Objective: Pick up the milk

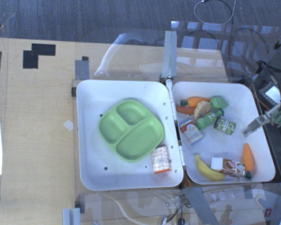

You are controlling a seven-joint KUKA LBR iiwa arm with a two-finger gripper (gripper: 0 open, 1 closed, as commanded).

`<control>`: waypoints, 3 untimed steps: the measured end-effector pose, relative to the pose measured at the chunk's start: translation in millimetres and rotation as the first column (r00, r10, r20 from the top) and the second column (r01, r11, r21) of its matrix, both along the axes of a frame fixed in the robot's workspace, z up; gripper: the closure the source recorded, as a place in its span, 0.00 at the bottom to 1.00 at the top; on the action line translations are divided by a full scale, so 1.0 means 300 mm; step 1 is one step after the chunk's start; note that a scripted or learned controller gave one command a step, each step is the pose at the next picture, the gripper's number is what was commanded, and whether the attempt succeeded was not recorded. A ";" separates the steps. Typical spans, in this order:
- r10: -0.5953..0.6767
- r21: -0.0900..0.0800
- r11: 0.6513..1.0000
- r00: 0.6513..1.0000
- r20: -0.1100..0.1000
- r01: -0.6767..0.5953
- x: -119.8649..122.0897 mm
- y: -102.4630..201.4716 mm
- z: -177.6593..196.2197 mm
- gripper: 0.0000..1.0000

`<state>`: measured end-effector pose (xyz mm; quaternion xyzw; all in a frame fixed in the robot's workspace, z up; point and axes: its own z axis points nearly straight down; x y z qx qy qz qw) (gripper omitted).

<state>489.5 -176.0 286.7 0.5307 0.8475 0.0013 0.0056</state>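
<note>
Gripper (249,130) sits low over the right rim of the right bin (267,172), with the arm coming in from the view's right. Whether it is wide or narrow: cannot tell at this angle, and nothing is visibly held. Target, by my judgement, is the small red-and-white milk carton (192,132). It lies across the bin from the gripper toward view-left, close to the divider between the bins, and looks tipped on its side rather than upright.

Risk 1, wrong object. Two look-alikes are present: an orange-and-white carton (160,160) farther view-left of the gripper in the left bin (84,125), beside the green divided plate (131,130), and a brown-and-white box (230,166) view-left of and below the gripper, beside the banana (208,169). The box is the nearer of the two to the gripper, so a grab could land on it.

Risk 2, crowding. A green bottle (209,119) lies just beside the carton on the gripper's side, and a green can (225,125) sits between the bottle and the gripper. A straight sweep across could knock either one or close on it instead.

Risk 3, wall. The carton is near the divider, so a descent on its far side could strike the rim or pin the carton against it.

Risk 4, grip. A carton lying down offers broad flat faces, so closing across the wrong axis may slip off or just push it.
</note>
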 end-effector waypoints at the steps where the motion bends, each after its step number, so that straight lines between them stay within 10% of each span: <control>1: -0.081 0.003 0.997 0.997 -0.007 0.081 -0.005 0.006 -0.469 0.00; 2: -0.078 0.001 0.997 0.997 0.002 0.078 0.006 0.006 -0.429 1.00; 3: 0.119 0.000 0.993 0.993 -0.004 -0.119 -0.003 -0.100 -0.360 1.00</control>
